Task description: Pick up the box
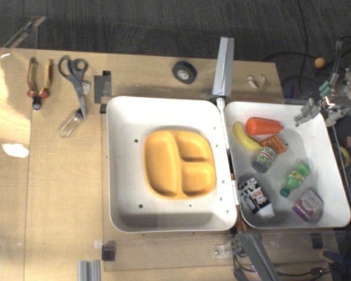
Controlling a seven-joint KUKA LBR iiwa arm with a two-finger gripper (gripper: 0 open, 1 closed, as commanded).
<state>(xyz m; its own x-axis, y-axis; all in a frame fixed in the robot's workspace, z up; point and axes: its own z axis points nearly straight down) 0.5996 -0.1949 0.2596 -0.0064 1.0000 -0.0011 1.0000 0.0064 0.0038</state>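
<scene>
One box [255,196], six other items share the right bin [333,157].

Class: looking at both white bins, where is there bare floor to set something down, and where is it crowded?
Left bin: bare floor all round the yellow tray. Right bin: crowded through the middle, banana to box; bare strip along its right wall.

Arm enters at the right edge, high in the frame, mostly cut off. Gripper [319,111] hangs at the upper right, metal fingers [304,115] splayed apart and pointing down and left. Nothing between the fingers. Wrist hardware with teal fittings sits just above.
</scene>
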